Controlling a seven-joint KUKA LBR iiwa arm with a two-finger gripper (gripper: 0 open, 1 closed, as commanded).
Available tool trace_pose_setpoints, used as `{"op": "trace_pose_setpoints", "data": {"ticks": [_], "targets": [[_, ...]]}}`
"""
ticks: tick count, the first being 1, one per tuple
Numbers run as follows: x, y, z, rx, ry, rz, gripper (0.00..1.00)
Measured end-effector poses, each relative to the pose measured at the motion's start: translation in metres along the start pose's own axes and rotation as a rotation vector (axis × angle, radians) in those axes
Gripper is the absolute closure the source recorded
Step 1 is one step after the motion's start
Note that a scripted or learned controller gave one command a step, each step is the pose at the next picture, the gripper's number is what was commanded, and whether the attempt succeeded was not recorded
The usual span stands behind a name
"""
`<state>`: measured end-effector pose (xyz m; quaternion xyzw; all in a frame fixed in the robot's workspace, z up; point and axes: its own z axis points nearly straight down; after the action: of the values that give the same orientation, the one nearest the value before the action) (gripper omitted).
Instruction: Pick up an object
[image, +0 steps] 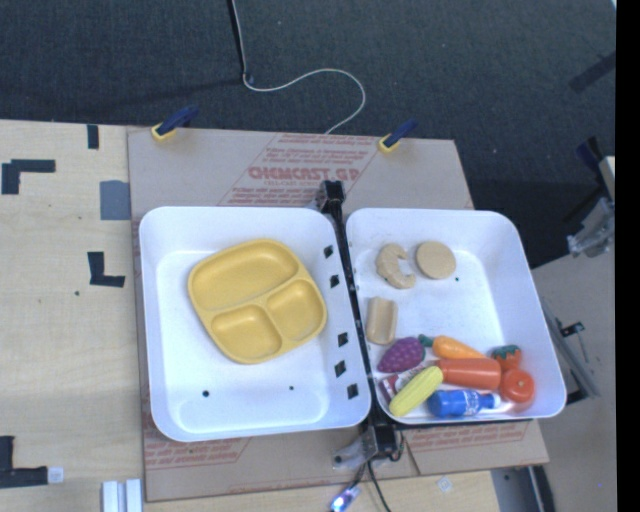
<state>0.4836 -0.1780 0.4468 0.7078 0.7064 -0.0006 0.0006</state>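
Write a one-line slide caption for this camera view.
Left bin holds a yellow divided tray; right bin holds toy foods, including corn, grapes and a tomato.

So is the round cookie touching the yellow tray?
Apart. The camera view shows the round cookie in the right bin, the yellow tray in the left bin, with the bins' rims between them.
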Motion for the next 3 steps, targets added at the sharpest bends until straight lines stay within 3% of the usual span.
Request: {"op": "trace_pose_setpoints", "data": {"ticks": [1, 3], "targets": [[-0.035, 0.0, 0.026, 0.002, 0.0, 0.0, 1.0], [-0.045, 0.0, 0.082, 0.003, 0.001, -0.002, 1.0]]}}
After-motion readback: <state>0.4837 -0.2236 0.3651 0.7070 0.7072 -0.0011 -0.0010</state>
